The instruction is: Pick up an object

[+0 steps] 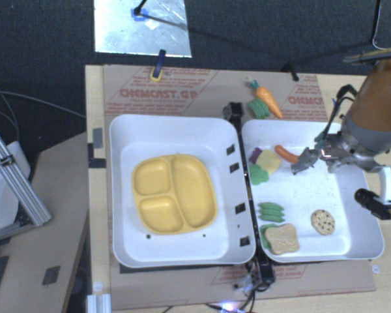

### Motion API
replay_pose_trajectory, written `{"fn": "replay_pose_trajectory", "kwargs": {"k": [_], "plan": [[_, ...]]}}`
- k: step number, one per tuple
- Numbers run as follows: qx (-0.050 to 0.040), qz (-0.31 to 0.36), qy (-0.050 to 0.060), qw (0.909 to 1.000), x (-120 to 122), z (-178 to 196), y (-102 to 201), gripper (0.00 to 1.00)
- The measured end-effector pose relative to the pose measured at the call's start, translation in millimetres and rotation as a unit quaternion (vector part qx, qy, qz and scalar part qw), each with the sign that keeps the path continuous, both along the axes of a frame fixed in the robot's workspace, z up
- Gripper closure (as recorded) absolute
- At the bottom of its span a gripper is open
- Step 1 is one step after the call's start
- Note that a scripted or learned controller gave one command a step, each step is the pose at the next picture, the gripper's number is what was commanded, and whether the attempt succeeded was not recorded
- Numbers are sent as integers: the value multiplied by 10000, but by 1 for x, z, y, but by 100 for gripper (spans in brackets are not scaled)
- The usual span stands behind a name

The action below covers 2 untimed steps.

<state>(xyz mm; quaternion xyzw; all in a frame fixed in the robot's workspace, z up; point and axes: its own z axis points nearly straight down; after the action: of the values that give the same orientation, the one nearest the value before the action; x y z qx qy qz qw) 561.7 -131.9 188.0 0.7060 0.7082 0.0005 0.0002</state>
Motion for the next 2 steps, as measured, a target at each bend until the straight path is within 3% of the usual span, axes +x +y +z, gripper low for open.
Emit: {"fn": "replay_pose_trajectory", "kwargs": {"k": [1, 2], "plan": [[-4, -39, 20, 10000, -46, -41, -46, 0], [-12, 9, -13, 10000, 27, -106, -75, 0]]}}
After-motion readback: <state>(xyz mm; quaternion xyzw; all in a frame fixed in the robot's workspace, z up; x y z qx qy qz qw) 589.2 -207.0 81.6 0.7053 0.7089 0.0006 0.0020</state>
